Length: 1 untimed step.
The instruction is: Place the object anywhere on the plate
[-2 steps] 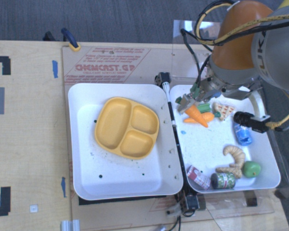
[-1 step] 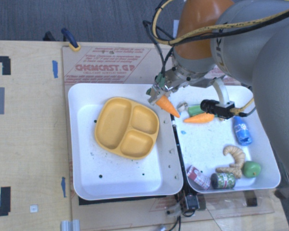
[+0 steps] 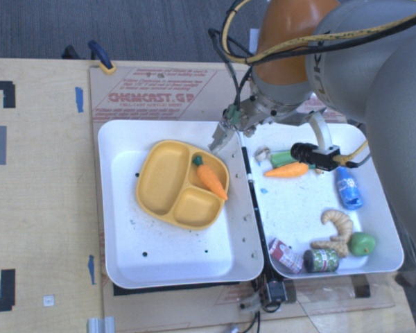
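Yellow plastic forms the plate (image 3: 168, 186), which lies in the left bin (image 3: 125, 241), and an orange toy carrot (image 3: 209, 176) is seen resting in its upper-right compartment, green top pointing up-left. The placing may therefore be judged done, if the carrot is the object meant. The hand (image 3: 222, 136) hangs just above the plate's far right edge, apart from the carrot, with nothing seen between its fingers; whether they are spread or pressed together cannot be told. Only the arm's retreat seems left. A second carrot (image 3: 287, 171), a blue bottle (image 3: 348, 189), a can (image 3: 322, 260), a green apple (image 3: 362, 243) and other toys lie in the right bin (image 3: 395, 255). On the cardboard (image 3: 152, 96) behind the bins, red print reading roughly "CHEMCAST" can be made out; smaller lines are illegible.
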Motion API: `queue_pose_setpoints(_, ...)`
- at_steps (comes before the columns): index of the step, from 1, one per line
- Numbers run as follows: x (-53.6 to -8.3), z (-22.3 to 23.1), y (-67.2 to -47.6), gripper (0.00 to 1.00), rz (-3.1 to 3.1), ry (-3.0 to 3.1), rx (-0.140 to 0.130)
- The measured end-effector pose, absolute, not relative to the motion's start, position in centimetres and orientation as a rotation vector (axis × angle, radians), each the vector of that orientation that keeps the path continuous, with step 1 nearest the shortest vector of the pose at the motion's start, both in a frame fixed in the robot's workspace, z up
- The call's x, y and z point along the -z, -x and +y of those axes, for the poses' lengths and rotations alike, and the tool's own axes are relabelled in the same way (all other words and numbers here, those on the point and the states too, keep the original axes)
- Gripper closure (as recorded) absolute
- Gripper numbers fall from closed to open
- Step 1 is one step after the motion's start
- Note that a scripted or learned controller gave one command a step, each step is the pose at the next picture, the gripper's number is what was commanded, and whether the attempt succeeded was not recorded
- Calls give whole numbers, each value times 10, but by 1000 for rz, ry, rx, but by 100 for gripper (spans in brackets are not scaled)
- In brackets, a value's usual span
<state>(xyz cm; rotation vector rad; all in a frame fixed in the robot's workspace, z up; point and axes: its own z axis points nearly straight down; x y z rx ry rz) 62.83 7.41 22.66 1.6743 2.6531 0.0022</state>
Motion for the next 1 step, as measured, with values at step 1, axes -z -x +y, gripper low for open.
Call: queue_pose_setpoints(1,-225,91,-622,0,2899,-1208,-1)
